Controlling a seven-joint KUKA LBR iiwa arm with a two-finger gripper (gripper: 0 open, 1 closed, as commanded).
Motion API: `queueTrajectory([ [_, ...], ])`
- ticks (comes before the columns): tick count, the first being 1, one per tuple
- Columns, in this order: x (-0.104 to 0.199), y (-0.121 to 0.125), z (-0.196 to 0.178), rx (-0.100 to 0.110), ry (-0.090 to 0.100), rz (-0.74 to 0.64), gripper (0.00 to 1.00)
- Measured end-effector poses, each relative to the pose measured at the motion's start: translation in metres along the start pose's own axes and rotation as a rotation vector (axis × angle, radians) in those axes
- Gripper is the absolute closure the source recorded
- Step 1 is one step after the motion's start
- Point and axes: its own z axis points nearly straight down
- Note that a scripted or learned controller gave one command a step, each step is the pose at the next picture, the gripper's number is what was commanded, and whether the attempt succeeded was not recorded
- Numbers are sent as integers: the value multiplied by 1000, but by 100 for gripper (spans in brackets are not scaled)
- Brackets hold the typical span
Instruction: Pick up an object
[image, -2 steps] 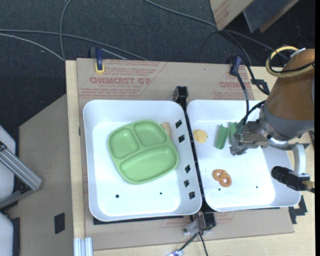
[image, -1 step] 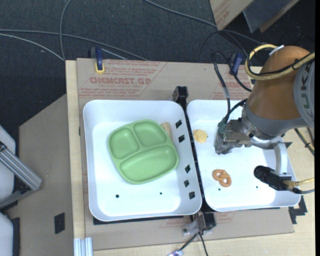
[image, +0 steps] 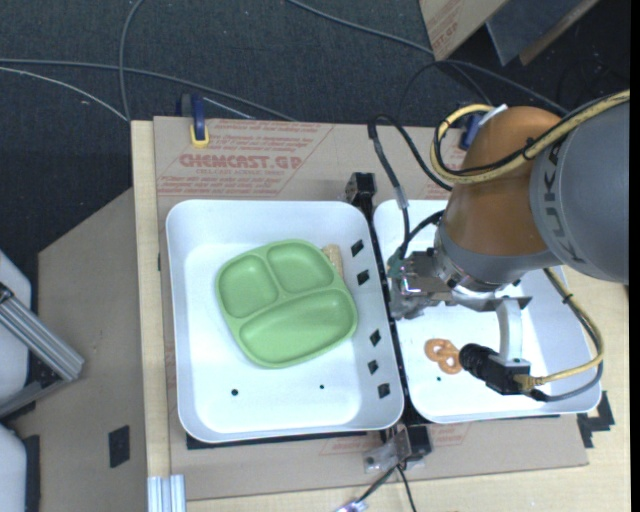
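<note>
Nearest the camera, low in the right bin (image: 560, 405), a small brown pretzel (image: 442, 354) lies on the white floor just beside the divider. Above it hangs my claw (image: 412, 283), hidden under my wrist, so whether it is open or gripping anything I cannot tell. Farther left, a green divided plate (image: 287, 302) rests in the left bin (image: 200, 400).

Bright, even overhead light washes the two white bins (image: 190, 300) nearly featureless, with soft shadows along their inner walls. The picture is slightly soft and grainy, and the dark floor (image: 80, 90) around the tabletop (image: 160, 190) stays dim.
</note>
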Motion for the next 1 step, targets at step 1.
queueTrajectory([
  [1,58,-2,-10,-5,0,-2,100],
])
